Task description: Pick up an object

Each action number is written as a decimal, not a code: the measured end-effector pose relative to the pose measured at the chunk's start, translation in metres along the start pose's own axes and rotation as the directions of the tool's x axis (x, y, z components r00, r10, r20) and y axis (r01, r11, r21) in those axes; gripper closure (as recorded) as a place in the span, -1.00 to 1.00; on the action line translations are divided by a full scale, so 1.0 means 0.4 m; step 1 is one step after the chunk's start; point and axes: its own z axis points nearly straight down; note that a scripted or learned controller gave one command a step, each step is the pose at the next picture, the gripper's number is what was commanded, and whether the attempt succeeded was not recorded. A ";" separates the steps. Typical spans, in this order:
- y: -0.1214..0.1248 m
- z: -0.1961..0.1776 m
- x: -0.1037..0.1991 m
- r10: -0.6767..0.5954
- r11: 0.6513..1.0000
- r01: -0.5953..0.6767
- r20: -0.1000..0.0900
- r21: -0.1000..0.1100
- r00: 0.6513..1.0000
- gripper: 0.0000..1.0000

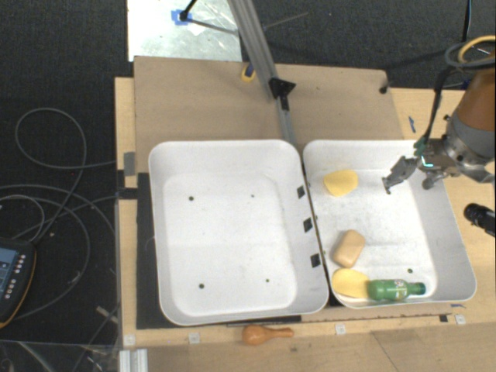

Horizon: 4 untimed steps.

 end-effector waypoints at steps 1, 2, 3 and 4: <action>0.002 -0.006 0.000 0.000 1.000 0.000 0.001 -0.004 1.000 -1.00; -0.005 0.147 -0.013 0.004 1.000 -0.004 0.000 0.001 1.000 -1.00; -0.013 0.263 0.008 0.005 1.000 -0.005 0.000 0.000 1.000 -1.00; -0.012 0.312 0.009 0.004 1.000 -0.004 0.001 -0.002 1.000 -1.00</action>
